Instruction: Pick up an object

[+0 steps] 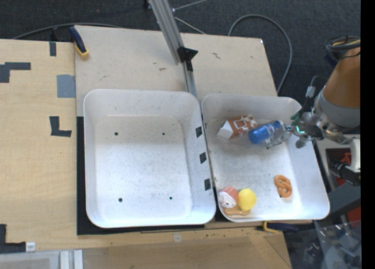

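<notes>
The fingers (280, 135) are seen low in the right bin (304, 203), clamped on a blue bottle (262, 132) lying on its side. Just beyond the bottle's far end a small white and orange carton (237, 127) is found. Well below the fingers, a pretzel (283, 185) and a yellow ball (246, 198) are seen.
</notes>
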Available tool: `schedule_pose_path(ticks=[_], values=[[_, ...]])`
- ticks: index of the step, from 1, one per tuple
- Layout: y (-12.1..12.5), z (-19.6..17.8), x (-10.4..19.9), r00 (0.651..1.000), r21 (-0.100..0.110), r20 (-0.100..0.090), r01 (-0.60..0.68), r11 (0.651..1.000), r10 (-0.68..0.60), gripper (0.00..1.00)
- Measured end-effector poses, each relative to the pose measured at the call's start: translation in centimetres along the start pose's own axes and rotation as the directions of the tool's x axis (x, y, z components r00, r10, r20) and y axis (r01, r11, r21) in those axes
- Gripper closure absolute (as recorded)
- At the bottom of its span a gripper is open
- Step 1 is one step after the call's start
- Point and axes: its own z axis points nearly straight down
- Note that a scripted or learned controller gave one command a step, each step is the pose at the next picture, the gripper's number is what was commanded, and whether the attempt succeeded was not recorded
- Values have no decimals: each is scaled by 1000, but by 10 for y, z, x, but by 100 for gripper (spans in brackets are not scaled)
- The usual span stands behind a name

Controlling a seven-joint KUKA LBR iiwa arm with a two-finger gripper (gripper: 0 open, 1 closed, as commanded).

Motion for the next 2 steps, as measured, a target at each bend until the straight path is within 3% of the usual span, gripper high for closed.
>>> schedule_pose_path(ticks=[1,2], values=[[1,-3,0,1000,-5,1,2,1000,-2,0],[-1,60,-6,1000,2,0,0,1000,0,0]])
